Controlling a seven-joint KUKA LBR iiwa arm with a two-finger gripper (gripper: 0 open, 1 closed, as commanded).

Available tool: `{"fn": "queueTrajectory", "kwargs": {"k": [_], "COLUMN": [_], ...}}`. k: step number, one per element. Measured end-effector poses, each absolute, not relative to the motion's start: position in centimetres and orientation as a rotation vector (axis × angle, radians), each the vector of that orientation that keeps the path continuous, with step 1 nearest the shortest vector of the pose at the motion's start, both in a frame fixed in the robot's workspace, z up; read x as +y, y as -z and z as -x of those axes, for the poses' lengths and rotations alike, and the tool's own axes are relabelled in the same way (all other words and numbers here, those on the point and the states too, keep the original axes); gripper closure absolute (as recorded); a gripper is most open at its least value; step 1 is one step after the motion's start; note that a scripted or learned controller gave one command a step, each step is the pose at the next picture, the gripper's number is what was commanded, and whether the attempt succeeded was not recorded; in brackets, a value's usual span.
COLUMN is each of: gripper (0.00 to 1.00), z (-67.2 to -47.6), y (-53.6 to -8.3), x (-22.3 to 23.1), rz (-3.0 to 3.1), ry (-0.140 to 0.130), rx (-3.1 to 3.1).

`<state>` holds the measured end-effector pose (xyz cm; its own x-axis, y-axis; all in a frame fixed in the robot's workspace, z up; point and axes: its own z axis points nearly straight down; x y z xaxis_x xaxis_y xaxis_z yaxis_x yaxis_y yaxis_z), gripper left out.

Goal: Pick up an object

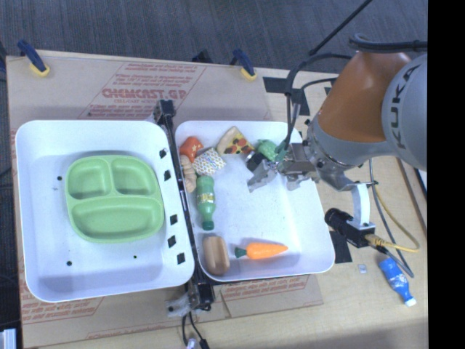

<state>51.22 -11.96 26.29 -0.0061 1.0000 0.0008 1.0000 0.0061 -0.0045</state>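
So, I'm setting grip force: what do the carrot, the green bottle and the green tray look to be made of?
The carrot looks like smooth moulded plastic, uniformly orange with a slight sheen. The green bottle also seems hard glossy plastic, a toy by its look. The green tray appears to be matte rigid plastic with moulded compartments. None can be confirmed by sight alone.

You have two smooth, faintly glossy white plastic bins [43, 282] on matt printed cardboard [145, 86]. The green divided plate [114, 197] looks satin plastic. The toy carrot [263, 251] and green bottle [206, 202] shine like moulded plastic.
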Motion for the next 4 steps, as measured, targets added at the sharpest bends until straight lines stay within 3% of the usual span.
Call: {"fn": "queueTrajectory", "kwargs": {"k": [1,2,3,4], "gripper": [0.0,0.0,0.0,0.0], "z": [-52.6,-58.5,-65.6,-65.6], "y": [-12.8,-9.2,-9.1,-9.2], "x": [-10.7,-10.1,-9.3,-12.7], "rz": [2.409,2.521,2.591,2.263], "ry": [-0.007,-0.006,-0.008,-0.005], "rx": [-2.007,-1.876,-1.768,-2.172]}}
